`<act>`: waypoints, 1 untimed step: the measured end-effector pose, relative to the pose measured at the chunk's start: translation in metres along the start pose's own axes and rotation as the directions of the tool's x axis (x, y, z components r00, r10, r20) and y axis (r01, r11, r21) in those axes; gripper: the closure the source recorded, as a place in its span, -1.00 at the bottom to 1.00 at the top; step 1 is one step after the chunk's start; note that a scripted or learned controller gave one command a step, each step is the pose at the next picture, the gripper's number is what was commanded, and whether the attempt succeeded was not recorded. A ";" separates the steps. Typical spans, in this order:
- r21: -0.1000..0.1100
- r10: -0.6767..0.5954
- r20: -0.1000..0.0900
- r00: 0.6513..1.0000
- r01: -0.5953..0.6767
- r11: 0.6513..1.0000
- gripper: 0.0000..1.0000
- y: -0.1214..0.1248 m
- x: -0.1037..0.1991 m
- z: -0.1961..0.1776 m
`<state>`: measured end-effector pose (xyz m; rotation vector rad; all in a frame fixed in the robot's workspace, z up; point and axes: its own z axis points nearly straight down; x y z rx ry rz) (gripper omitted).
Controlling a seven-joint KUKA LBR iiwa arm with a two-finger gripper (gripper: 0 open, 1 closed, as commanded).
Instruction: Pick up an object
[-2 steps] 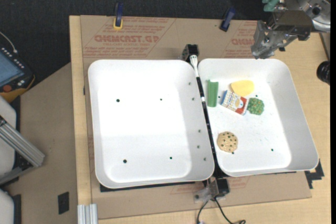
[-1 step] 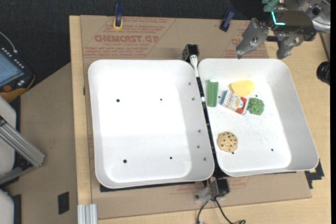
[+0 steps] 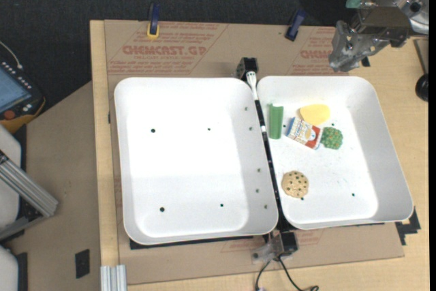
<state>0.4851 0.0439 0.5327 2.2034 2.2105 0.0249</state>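
Cookie (image 3: 295, 183) alone near right bin's (image 3: 381, 146) front-left, open floor around; gripper (image 3: 346, 54) beyond back rim, finger state unclear.

You can read "CHEMCAST GP" in red, upside down, on the brown board (image 3: 170, 44) behind the bins; a second, cut-off print sits further right.

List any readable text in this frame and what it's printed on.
"CHEMCAST G.P": red print on the cardboard sheet behind the left bin.
A second red print on the same cardboard, behind the right bin, is cut off by the claw; not readable.
Small carton in the right bin: label too blurred to read.
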 end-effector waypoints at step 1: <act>0.001 0.000 0.000 1.000 0.000 1.000 -1.00 0.000 0.000 0.001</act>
